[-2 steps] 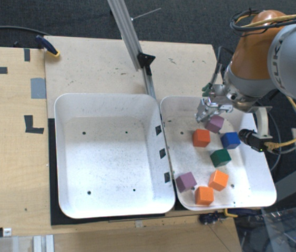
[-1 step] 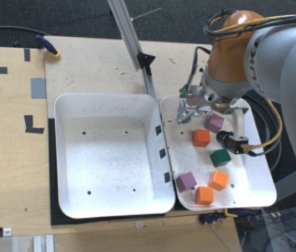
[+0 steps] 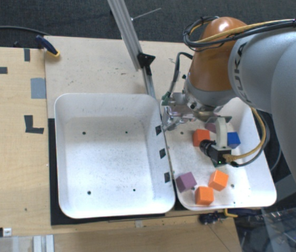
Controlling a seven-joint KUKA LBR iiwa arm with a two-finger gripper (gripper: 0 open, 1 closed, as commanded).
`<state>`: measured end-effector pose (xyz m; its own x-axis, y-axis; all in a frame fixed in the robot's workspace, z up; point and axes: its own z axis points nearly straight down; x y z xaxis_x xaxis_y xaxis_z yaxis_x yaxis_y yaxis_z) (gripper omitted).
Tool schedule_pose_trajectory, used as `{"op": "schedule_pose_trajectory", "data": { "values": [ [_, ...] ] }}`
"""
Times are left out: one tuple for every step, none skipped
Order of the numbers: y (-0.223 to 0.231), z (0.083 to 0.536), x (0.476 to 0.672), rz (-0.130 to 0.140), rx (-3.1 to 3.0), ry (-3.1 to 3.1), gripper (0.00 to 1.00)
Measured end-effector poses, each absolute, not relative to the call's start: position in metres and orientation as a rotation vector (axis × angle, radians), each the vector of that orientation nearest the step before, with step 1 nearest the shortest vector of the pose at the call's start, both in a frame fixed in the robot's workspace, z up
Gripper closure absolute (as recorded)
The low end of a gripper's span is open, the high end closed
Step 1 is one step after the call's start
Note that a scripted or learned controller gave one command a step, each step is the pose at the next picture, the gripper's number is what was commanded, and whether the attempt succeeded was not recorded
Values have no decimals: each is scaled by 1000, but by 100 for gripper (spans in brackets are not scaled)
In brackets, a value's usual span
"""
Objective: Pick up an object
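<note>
The right bin (image 3: 253,193) holds several small blocks. An orange block (image 3: 201,137) and a blue block (image 3: 233,138) lie just below the wrist. A purple block (image 3: 185,181) and two more orange blocks (image 3: 219,179) (image 3: 204,195) sit near the bin's front. My gripper (image 3: 176,117) hangs low over the right bin's back left part, close to the wall shared with the left bin. The wrist's orange band (image 3: 216,56) hides much of it. A pinkish piece (image 3: 211,126) peeks out under the wrist, above the orange block.
The left bin (image 3: 105,156) stands beside the right one, and their rims meet at the middle. A slanted metal pole (image 3: 129,30) rises behind the bins. Cables (image 3: 242,154) loop from the wrist over the right bin. Tape marks (image 3: 37,88) dot the bench at left.
</note>
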<state>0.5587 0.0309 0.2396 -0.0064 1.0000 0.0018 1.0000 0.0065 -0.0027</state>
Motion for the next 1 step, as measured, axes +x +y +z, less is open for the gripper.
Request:
{"op": "schedule_pose_trajectory", "data": {
  "values": [
    [77,244,547,1,-2211,-2228,100]
  ]
}}
